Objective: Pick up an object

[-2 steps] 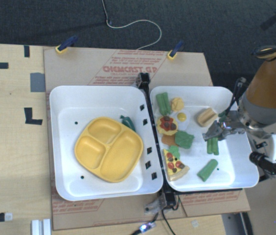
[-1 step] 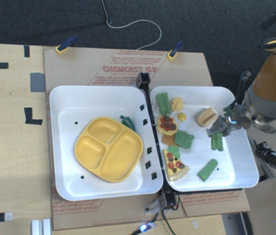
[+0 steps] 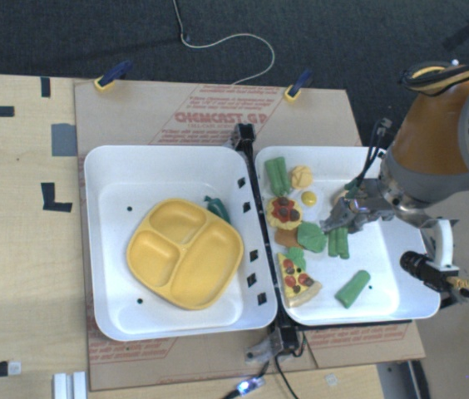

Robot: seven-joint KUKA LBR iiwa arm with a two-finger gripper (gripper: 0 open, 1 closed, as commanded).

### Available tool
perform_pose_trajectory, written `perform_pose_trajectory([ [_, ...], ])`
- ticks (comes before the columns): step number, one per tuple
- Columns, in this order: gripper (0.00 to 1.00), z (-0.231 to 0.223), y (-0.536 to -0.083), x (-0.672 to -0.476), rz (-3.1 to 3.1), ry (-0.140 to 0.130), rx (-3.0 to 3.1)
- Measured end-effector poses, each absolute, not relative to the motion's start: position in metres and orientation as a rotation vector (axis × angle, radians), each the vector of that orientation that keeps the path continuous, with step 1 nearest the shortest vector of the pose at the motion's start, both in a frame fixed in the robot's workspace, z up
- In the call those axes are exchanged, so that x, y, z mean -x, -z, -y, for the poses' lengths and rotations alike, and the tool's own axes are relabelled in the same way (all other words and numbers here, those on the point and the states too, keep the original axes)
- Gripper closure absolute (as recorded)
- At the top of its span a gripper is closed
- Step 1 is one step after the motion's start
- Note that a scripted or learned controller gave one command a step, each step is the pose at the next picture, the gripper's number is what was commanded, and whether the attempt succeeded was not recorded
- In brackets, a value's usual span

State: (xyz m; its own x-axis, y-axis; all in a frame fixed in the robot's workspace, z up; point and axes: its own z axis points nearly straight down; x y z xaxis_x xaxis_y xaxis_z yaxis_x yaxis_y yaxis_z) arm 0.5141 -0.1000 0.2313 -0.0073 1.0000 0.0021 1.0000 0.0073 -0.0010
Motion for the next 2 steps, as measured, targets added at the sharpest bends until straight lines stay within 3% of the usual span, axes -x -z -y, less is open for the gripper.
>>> perform_pose_trajectory([
  [1, 1.00, 0.048, -0.220, -0.509, 2.226, -0.002, 2.212],
  [2, 1.00, -0.001, -0.213, -0.518, 2.227, -0.002, 2.212],
])
